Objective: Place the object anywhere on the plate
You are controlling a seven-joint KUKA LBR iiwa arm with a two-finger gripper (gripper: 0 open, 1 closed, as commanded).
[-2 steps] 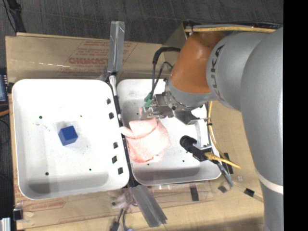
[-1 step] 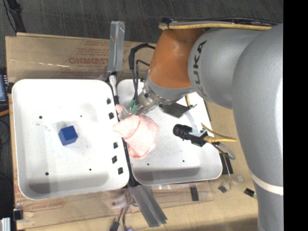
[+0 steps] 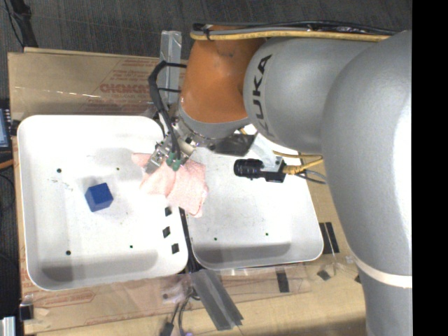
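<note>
Grey arm bulk fills the near right, its tool (image 3: 170, 156) down on a pink cloth (image 3: 178, 182) at the seam between the two bins.

That pink cloth, crumpled, drapes over the shared rims of the left bin (image 3: 42, 208) and the right bin (image 3: 301, 240), its long axis running on a slant from upper left, inside the left bin, to lower right, over the right bin's edge. Whether the tool grips it or only touches its upper end I cannot tell; the fingers are too small and cluttered to read. A blue cube (image 3: 99, 196) sits well apart in the left bin, untouched. I see no plate I can be sure of, so which thing is meant to go where stays unclear. My judgement: this is the pick-up stage, with placing not yet begun. Next, a firm hold must be confirmed before lifting clear of the rims.
</note>
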